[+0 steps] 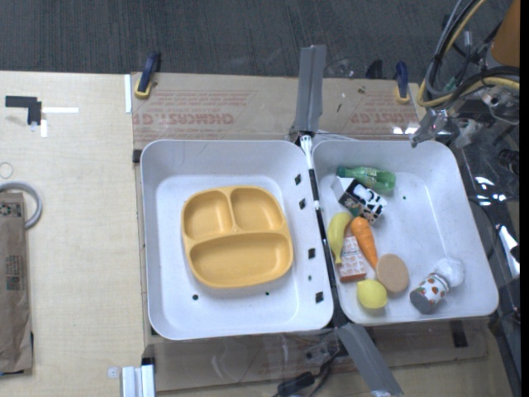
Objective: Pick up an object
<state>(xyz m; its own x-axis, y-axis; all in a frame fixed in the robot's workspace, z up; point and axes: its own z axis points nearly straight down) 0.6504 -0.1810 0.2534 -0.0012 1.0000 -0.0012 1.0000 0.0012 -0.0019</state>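
- Bench: pale wood, dark floor beyond.
- Left bin: yellow divided plate.
- Right bin: green bottle, banana, carrot, lemon.
- Gripper: above right bin's far corner; opening cannot be told.

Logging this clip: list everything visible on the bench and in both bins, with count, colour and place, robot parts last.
divided plate: 1, yellow, left bin
left bin: 1, white, centre of bench
right bin: 1, white, beside left bin
bottle: 1, green, right bin top
toy car: 1, black and white, below bottle
banana: 1, yellow, right bin left side
carrot: 1, orange, beside banana
small packet: 1, red-white, under carrot
lemon: 1, yellow, right bin bottom
potato: 1, tan, beside lemon
small jar: 1, white-grey, right bin lower right
gripper: 1, grey, above right bin's top right corner
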